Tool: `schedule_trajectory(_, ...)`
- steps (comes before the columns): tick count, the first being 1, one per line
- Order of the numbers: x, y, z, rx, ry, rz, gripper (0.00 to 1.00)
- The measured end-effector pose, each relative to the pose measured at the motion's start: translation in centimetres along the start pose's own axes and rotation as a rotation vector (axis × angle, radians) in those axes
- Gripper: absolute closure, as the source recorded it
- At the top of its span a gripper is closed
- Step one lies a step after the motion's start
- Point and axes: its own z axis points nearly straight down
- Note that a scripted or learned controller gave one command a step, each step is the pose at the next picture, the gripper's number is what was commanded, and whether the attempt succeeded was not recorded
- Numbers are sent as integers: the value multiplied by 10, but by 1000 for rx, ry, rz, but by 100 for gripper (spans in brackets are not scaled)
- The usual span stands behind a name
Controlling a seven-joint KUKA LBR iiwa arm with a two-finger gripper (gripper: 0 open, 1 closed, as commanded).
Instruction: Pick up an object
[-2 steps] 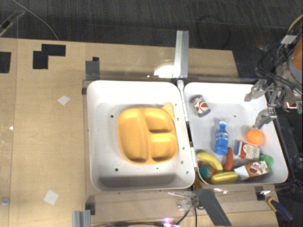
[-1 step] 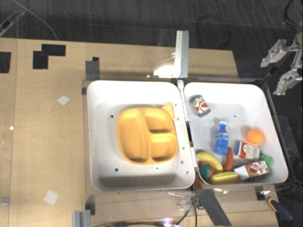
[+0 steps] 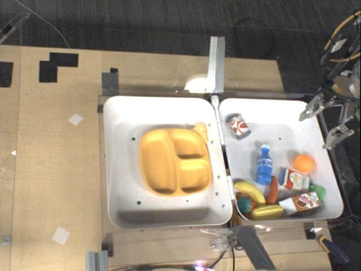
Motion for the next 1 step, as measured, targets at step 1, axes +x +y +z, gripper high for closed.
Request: schedule_trajectory(1,-27,-11,115,-1,0,200,0)
